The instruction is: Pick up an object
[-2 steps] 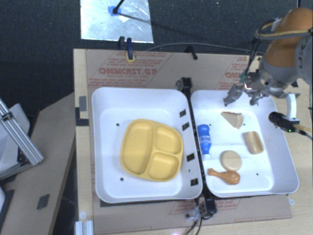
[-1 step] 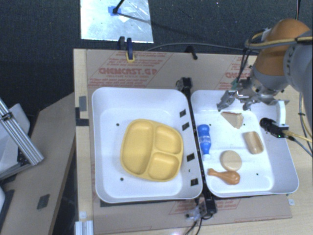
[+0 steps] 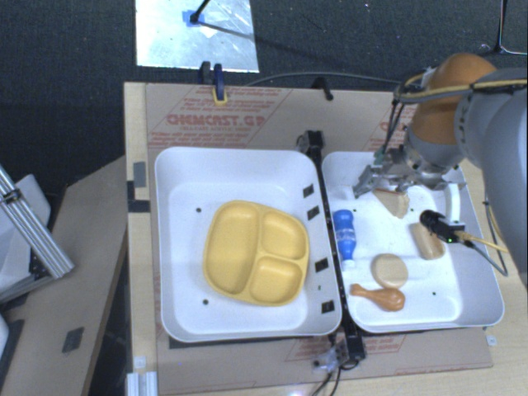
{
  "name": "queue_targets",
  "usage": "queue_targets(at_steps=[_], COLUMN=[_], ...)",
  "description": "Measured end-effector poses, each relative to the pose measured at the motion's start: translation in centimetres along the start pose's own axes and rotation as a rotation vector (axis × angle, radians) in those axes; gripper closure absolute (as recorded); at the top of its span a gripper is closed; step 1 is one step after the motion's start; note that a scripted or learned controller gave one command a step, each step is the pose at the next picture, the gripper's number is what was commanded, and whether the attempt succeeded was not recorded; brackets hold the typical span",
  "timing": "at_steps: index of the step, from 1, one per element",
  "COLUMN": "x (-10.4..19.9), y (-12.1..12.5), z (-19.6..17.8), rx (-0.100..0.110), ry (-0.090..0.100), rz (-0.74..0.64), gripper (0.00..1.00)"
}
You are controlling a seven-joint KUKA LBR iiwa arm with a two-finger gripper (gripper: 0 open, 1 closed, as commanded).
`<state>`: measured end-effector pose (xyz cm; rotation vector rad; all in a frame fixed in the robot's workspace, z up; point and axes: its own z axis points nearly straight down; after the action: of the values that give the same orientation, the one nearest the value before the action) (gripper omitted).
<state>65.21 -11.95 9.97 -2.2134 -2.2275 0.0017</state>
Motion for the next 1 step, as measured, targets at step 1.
queue_targets(at_steps=[1], x=[-0.04], y=[0.19], z=[-1.47], rx=[-0.006], ry=[-0.001], rz=[-0.002], gripper=[1.00])
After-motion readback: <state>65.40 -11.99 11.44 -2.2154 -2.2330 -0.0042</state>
